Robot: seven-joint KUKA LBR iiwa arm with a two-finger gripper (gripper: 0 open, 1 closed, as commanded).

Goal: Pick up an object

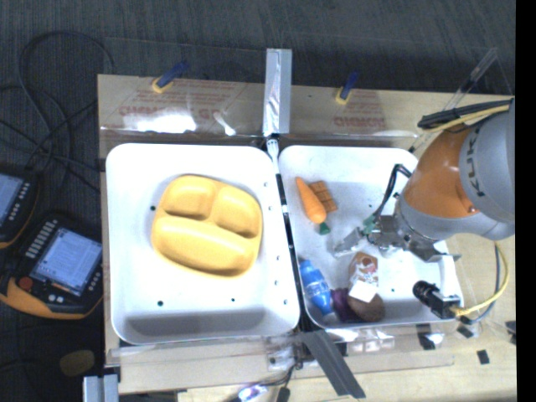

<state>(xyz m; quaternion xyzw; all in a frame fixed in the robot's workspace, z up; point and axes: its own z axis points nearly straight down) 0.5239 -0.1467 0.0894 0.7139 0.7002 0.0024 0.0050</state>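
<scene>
Both white bins (126,249) look like smooth moulded plastic, semi-gloss, with soft highlights along the rims. Yellow tray (207,223): glossy plastic, smooth rounded lobes. Toy carrot (311,200): orange, matt to satin plastic (green tip too small to judge). Blue bottle (316,284): shiny, clear-looking plastic. Dark purple object (362,307) beside it: dull sheen, material unclear. Arm's orange band (441,189): smooth, satin-painted shell; grey housing (498,170) above it similar. Gripper (366,234): bare metal, bright reflections. Bench top (209,99): pale wood or board under a clear glossy film. Floor (84,23): dark, rough, carpet-like weave.
</scene>
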